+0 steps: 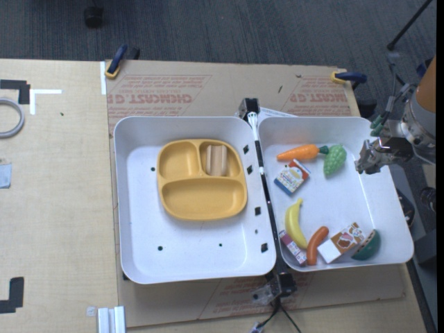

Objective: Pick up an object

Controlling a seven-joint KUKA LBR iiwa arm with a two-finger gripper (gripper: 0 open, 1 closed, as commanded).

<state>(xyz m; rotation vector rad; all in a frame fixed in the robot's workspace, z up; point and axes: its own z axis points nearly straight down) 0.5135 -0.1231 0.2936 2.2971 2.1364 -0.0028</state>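
Green toy [368, 247] half hidden (box [345, 242] overlapping)

robot lab, clamped cardboard [229, 92], bench markers

Object count, both bins.
You see two white bins [139, 255], one yellow tray [201, 196], one carrot [298, 152], one banana [295, 224], one sausage [316, 245].

Two white bins [132, 207], on a tan cardboard sheet [166, 92] printed with red lettering. In the left one, a mustard-yellow divided plate [201, 200] bearing a pale wooden block [216, 161]. In the right, an orange carrot [298, 153], green grapes [334, 159], a yellow banana [295, 222], a red-orange sausage [316, 245].
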